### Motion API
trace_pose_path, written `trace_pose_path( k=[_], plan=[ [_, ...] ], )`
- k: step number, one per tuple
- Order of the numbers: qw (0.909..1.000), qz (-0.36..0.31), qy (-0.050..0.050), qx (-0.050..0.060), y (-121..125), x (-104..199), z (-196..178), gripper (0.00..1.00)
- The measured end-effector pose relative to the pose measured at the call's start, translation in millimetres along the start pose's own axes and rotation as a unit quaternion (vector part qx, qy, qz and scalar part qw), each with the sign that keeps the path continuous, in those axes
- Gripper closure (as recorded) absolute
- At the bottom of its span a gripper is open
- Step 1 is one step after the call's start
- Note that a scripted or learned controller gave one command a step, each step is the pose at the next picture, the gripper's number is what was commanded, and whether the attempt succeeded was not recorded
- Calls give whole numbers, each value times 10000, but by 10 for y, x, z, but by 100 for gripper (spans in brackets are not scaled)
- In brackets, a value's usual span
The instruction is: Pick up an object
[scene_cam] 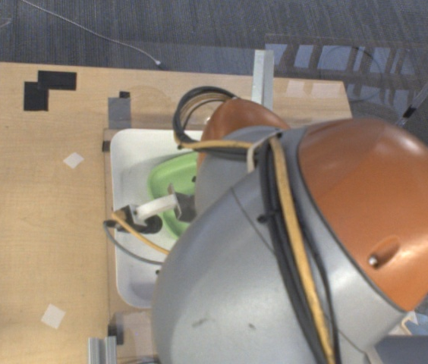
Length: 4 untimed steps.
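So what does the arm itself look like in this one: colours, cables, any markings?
The arm is a bulky, rounded grey casing with large glossy orange domed sections. A bundle of black and yellowish cables runs along its surface, and black cable loops arch above the wrist end. A small white cylindrical part with black and yellow wiring sits near the gripper end over the white bin. No printed markings are legible.

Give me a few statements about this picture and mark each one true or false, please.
1. The arm covers much of the white bin. True.
2. A green thing lies in the bin. True.
3. The green thing lies out on the wooden bench. False: it is inside the bin.
4. The arm is blue all over. False: it is grey and orange.
5. Black marks sit on the bench. True.
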<state>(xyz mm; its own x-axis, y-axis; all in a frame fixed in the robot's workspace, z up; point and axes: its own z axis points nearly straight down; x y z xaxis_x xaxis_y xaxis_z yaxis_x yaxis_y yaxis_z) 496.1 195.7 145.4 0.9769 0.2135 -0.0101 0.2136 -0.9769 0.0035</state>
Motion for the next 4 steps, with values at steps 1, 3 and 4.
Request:
trace_pose_path(
  k=[1, 3, 4],
  plan=[
    [9934, -1148, 81, 28, -333, -25, -1027, 100],
    [9999, 47, 138, 60, -406, 145, 517, 100],
    [9998, 65, 159, 31, -396, 60, 515, 100]
  ],
)
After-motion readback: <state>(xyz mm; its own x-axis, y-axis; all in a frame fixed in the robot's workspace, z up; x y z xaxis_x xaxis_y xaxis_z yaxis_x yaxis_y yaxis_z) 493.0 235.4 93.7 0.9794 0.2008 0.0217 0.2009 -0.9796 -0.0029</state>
